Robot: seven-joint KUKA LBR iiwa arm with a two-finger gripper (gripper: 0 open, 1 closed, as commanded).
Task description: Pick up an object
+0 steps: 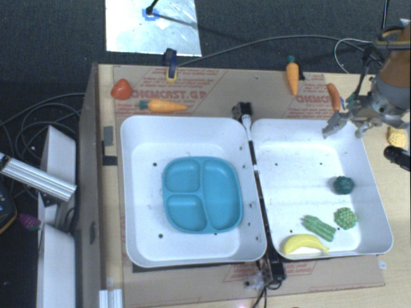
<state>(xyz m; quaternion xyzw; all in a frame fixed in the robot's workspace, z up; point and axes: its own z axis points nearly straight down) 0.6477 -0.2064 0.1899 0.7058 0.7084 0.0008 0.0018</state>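
The hand (347, 124) hangs over the right bin's (289, 147) far right corner, fingers spread, pinching nothing. The toy banana (305, 243) lies well apart at the near edge, long axis across the bin, beside the green beans (319, 227).

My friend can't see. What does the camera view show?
A robot gripper hangs open over the right bin, which holds a banana and three green toy vegetables. The left bin holds a blue plate.
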